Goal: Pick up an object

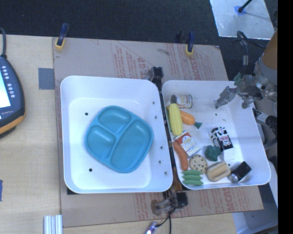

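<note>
The right bin [244,126] holds several toy foods. A yellow corn cob [175,119] lies beside an orange carrot [187,117], with a small can [183,100] behind them. Along the front lie a red sausage [180,155], a cookie [198,163], a green pea pod [193,178], a bread roll [218,171] and a black block [240,171]. A black-and-white carton [220,138] stands mid-bin next to a dark green piece [213,153]. My gripper [236,100] hovers over the bin's far right corner, open, with nothing between its fingers.
The left bin [73,130] carries a blue divided plate [119,138]. A tablet-like pendant [2,94] lies at the bench's left edge. Clamps [61,37] hold the cardboard sheet at the back.
</note>
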Controlling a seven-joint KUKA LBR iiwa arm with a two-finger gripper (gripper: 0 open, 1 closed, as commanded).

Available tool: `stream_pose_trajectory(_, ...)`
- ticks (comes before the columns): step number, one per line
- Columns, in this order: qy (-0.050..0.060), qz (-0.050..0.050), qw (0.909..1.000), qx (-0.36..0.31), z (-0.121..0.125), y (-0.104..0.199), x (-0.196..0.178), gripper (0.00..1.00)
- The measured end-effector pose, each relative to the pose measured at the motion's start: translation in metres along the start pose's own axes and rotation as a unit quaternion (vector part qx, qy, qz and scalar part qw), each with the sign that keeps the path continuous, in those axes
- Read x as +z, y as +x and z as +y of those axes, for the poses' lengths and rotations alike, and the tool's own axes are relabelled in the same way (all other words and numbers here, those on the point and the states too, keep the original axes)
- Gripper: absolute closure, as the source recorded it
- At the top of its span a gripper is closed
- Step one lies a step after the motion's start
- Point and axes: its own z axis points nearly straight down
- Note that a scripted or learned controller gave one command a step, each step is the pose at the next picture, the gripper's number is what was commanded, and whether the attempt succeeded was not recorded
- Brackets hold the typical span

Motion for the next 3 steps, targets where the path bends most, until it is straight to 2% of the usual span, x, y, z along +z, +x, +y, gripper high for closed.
stream_pose_trajectory(1,0.002,0.0,1.0,0.0,-0.05,-0.016,0.114,0.0)
stream_pose_trajectory(2,0.001,-0.001,1.0,-0.002,-0.049,-0.017,0.103,1.0)
stream_pose_trajectory(3,-0.004,-0.001,1.0,-0.001,-0.042,0.045,0.118,1.0)
